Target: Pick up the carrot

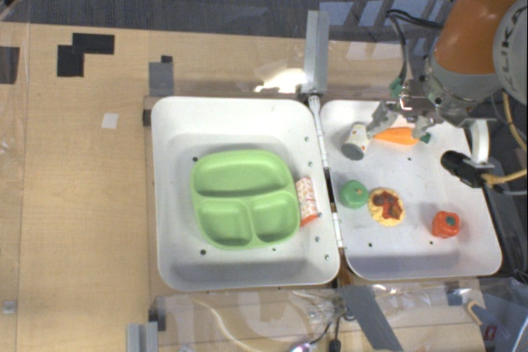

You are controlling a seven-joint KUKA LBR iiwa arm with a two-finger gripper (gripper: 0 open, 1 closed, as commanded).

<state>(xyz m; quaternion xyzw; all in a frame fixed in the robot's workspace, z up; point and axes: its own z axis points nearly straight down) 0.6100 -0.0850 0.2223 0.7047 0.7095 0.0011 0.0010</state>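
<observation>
Reached down into the right bin [474, 255], with the gripper [402, 121] spread wide, one finger [382, 121] on the left side and the other [424, 126] on the right. Carrot [398, 137] lying flat on the bin floor directly between and just below those fingers, pointed end toward the right one. Straddled but not gripped yet; touching or just apart, hard to tell from this slant. Approach and alignment judged done; closing, lifting clear and confirming the hold all left. Just left of the gripper, a small grey cup [355, 142] on its side, close enough to be nudged. Further below, a green round piece [355, 194], a pizza-like piece [386, 205] and a tomato [445, 224], all well apart from the gripper.
</observation>
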